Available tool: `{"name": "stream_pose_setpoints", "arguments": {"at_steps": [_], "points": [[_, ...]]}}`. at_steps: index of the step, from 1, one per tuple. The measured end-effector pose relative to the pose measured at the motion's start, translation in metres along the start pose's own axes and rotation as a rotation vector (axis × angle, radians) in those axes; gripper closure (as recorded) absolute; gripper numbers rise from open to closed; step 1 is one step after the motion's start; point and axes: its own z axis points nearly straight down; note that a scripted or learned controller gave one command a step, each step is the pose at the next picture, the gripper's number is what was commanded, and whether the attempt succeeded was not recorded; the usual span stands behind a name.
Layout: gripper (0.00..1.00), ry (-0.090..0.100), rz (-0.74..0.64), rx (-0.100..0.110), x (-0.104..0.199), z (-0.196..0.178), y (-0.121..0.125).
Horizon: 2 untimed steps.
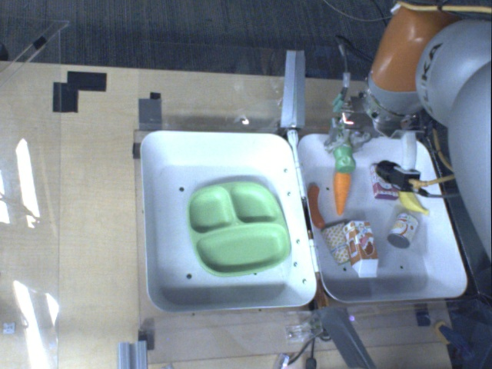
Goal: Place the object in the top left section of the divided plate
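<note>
Gripper (344,138), fingers closed on the carrot's (341,184) green top, hangs over the right bin (442,271).

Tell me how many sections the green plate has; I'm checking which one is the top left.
3. The green divided plate in the left bin has two small sections along its upper edge, top left and top right, plus one wide section below.

Pale wooden bench (69,229) against dark carpet (192,14).
Glare streaks the wood at left; black tape marks (77,89) sit near its far edge, and a cable (361,2) loops on the carpet.
</note>
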Motion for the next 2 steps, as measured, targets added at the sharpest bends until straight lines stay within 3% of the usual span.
{"name": "stream_pose_setpoints", "arguments": {"at_steps": [1,2], "points": [[1.00,0.002,-0.041,0.002,0.050,0.004,-0.057],[1.00,0.003,-0.112,0.003,0.113,0.004,-0.138]]}}
